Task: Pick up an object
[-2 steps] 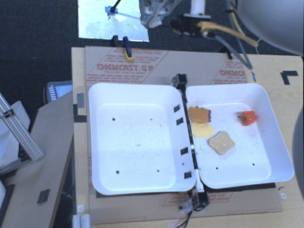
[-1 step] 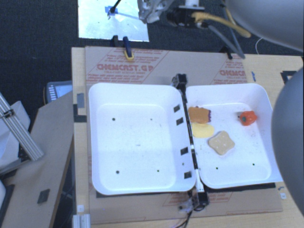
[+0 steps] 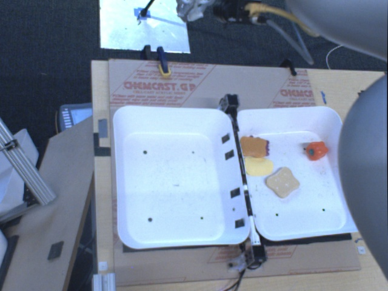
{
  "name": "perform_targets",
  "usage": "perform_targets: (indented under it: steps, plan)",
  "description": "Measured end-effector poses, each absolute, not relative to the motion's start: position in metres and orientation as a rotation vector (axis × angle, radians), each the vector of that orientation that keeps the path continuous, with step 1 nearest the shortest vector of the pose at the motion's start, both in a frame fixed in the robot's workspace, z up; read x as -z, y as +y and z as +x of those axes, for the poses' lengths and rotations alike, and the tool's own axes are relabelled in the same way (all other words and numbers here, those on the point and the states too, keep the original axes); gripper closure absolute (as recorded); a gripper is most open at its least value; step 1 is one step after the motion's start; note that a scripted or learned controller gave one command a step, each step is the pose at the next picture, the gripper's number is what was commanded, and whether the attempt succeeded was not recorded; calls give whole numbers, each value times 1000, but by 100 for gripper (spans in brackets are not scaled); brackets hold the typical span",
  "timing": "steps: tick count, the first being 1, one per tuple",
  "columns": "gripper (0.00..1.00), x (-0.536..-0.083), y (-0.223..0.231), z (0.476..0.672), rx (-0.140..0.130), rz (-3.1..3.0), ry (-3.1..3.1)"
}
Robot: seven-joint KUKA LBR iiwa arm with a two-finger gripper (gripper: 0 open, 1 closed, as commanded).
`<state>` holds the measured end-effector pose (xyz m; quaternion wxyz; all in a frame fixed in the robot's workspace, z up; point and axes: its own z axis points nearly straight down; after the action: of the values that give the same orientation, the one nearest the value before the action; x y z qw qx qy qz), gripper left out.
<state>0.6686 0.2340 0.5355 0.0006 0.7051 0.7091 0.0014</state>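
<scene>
So far nothing is picked: my gripper (image 3: pixel 193 5) hangs high beyond the bins, whether clenched I cannot tell; the toys (image 3: pixel 282 182) lie in the right bin (image 3: pixel 330 119).

Two white bins (image 3: pixel 173 117) (image 3: pixel 330 117), four small objects (image 3: pixel 254 147) (image 3: pixel 258 167) (image 3: pixel 282 182) (image 3: pixel 315 151)

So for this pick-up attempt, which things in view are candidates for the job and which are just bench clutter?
Job:
hand, up at the top, above the bench
orange-brown block, right bin
yellow flat piece, right bin
tan piece, right bin
small orange-red object, right bin

Lying about:
left bin
yellow clamp
shiny sheet on the floor
</scene>
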Motion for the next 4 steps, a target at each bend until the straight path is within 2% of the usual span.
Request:
perform_targets:
  steps: [1, 2, 3, 4]
  plan:
    - [0, -535, 235, 668, -2, 2214, 2229]
    - [100, -547, 235, 668, -7, 2208, 2233]
    - [0, -546, 235, 668, -5, 2206, 2235]
    - [100, -558, 235, 668, -9, 2200, 2240]
